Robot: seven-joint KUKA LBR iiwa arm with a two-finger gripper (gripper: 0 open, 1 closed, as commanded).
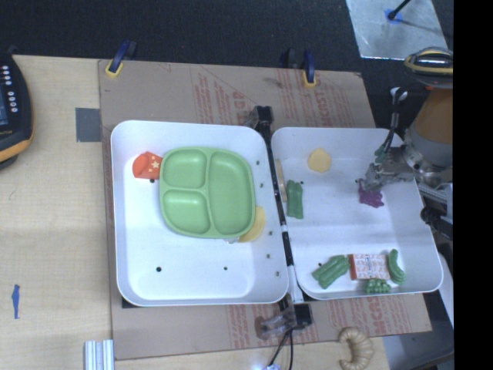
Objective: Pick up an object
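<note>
We see the gripper [375, 182] low over the right bin [339, 241], near its right wall, and directly under it lies a small purple object [373, 198]. The metal parts of the gripper are small and tangled from this angle, so we cannot tell if the claw is released or clenched, and we also cannot tell if it touches the purple object or only hangs just above it. The arm [431, 122] enters from the right and is cut off by the picture edge; we see only a part of its orange band. In the same bin there is a pale yellow round piece [320, 160] near the far wall, a green piece [294, 200] beside the left wall, and near the front wall a green bundle [330, 270], a red and white packet [368, 266], a small green cluster [377, 287] and a green curved piece [395, 266]. In the left bin [154, 280] a green divided plate [207, 192] covers most of a yellow thing [255, 226], and a red thing [145, 165] touches the plate's left rim.
</note>
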